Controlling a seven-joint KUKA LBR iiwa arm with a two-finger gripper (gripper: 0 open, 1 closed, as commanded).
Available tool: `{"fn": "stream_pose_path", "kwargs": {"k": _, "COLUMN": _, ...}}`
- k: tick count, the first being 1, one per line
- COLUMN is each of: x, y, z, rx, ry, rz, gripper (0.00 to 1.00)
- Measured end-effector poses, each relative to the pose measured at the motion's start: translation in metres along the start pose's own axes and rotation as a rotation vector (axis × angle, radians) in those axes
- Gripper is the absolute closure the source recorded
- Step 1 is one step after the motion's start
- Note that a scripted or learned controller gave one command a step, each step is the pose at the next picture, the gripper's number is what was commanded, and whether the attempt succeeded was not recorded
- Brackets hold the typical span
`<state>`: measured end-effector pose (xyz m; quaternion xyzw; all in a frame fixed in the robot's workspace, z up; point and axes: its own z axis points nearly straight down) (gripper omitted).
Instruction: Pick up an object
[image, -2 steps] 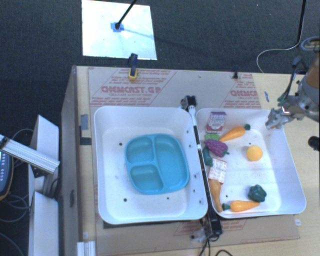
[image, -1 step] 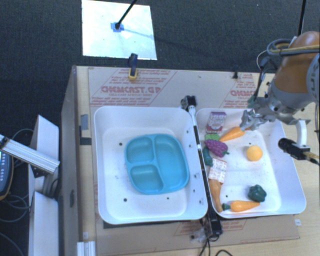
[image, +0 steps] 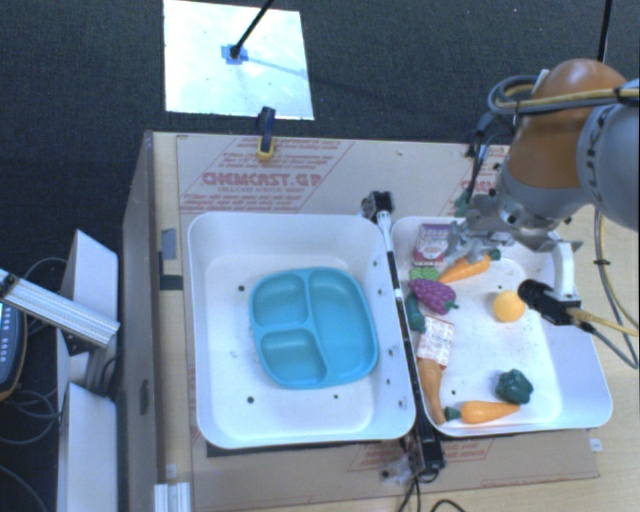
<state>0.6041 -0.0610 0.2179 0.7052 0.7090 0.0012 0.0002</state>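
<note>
The right bin (image: 588, 398) holds several toy foods. An orange carrot (image: 463, 270) lies near its far edge, with purple grapes (image: 432, 294) just left of it and a pink and white packet (image: 432, 242) behind. A yellow lemon (image: 508, 306) sits mid-bin. Nearer the front are a green broccoli piece (image: 514, 385) and a second carrot (image: 485, 410). My gripper (image: 483, 238) hangs low over the far part of this bin, right above the upper carrot's thick end. Nothing visibly sits in it.
The left bin (image: 225, 290) holds a blue divided plate (image: 312, 326). Along the right bin's left wall lie a dark green item (image: 414, 315), a small white and red packet (image: 436, 340) and a third carrot (image: 431, 385). The grey arm comes in over the bin's far right corner.
</note>
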Motion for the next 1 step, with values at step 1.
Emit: {"fn": "stream_pose_path", "kwargs": {"k": 1, "x": 0.0505, "y": -0.0403, "z": -0.0080, "rx": 0.001, "ry": 0.000, "rz": 0.001, "gripper": 1.00}}
